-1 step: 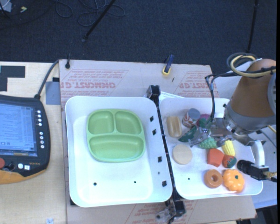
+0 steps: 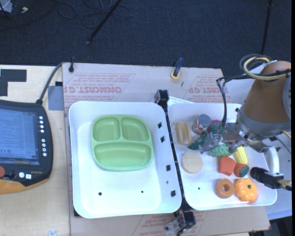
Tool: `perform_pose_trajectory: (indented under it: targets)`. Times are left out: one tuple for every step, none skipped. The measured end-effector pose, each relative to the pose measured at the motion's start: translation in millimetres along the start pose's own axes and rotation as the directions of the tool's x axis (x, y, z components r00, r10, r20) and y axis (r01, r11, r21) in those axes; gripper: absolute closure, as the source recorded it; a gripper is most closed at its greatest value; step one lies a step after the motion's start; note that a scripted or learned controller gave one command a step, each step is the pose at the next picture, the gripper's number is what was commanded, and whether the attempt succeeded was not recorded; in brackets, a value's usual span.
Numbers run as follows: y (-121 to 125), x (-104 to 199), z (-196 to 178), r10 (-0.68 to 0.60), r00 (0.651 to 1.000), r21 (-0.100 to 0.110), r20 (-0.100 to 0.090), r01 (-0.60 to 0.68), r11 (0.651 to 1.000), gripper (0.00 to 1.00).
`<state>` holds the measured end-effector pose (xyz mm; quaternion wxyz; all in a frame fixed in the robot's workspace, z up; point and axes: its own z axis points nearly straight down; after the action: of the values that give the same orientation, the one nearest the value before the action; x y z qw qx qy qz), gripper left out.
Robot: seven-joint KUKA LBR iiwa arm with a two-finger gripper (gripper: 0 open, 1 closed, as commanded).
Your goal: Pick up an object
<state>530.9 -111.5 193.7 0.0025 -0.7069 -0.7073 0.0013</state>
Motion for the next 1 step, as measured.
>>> perform_pose_trajectory:
  targets:
    - [8.1,3.8,49.7,0.000,1.000,0.003,-0.001,0.000,1.000,0.00]
